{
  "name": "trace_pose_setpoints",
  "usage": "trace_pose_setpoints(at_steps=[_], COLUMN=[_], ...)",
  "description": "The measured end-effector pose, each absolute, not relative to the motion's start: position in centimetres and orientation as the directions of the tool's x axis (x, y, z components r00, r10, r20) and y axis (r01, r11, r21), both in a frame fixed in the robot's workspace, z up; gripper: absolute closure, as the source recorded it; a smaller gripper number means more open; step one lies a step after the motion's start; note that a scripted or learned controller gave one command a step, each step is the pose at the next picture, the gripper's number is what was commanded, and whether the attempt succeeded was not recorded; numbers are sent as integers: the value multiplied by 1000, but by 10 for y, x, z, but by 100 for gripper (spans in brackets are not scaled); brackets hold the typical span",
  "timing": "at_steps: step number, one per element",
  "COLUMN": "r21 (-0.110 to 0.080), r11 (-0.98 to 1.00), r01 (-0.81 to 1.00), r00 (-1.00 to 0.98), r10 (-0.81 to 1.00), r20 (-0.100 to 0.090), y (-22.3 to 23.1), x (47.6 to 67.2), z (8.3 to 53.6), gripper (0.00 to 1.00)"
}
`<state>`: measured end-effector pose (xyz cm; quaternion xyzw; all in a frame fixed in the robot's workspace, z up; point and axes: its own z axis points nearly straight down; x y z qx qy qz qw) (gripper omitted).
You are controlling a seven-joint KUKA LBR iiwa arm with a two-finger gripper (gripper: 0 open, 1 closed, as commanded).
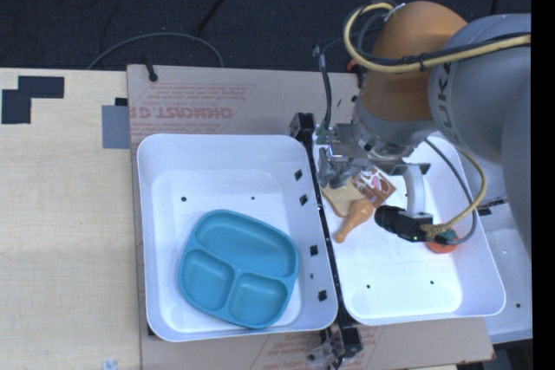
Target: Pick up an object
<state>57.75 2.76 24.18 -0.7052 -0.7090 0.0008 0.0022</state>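
- Nearest, a blue three-compartment plastic plate [238,269] lies in the left shallow white bin [165,186] on the table [61,230].
- Further back, in the right white bin [416,290], a tan wooden pear-shaped piece [351,217] lies near the dividing wall, just beside a small red-and-white packet [375,184].
- Beyond them, the hand [334,169] hangs over that corner; I cannot tell how wide it stands.

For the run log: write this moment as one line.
gripper: right bin, left side | nearby: tan object | left bin: blue tray
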Motion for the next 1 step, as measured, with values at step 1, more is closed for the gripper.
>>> trace_pose_setpoints(at_steps=[1], r21=[-3], r11=[5], r01=[1000], r00=[-5], r10=[1000], r20=[1], y=[78], x=[595], z=[239], gripper=[100])
